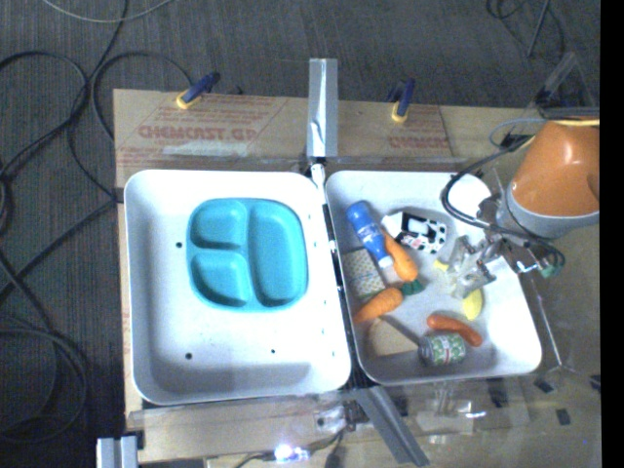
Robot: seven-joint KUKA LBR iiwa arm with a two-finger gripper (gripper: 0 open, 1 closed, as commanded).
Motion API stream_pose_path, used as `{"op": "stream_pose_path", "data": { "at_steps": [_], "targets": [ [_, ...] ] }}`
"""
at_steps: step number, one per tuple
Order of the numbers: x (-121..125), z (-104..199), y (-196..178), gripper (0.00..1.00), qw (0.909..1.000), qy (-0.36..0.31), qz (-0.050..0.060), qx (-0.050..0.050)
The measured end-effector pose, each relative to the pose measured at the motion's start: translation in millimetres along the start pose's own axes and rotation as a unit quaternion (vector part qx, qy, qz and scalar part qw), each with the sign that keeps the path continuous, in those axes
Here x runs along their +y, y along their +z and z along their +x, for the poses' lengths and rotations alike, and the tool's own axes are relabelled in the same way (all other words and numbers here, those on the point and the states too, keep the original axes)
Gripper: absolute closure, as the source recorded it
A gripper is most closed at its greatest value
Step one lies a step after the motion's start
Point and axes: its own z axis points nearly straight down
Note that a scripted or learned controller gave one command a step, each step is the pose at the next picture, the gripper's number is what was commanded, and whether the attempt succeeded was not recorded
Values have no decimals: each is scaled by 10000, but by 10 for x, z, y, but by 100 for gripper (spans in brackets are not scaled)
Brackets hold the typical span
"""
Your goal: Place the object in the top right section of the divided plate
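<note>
A teal divided plate [248, 253] lies in the left bin [156, 359] with nothing in its sections. The right bin [522, 349] holds several small things: a blue bottle [366, 230], two carrots [379, 302], a black-and-white cow toy [421, 230], a red sausage [454, 329], a green and red can [444, 350] and a yellow piece [472, 305]. My gripper [471, 266] hangs low over the right side of the right bin, just above the yellow piece. I see nothing held in it.
A metal post [322, 115] stands behind the seam between the bins. Two clamps [197, 89] grip the cardboard at the back. Cables trail over the dark floor to the left. A brush-like tool [400, 331] lies near the can.
</note>
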Motion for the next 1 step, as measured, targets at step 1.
{"op": "stream_pose_path", "data": {
  "at_steps": [1],
  "targets": [
    [5, -19, -101, 100, 10000, 11, 1, -25]
  ]
}}
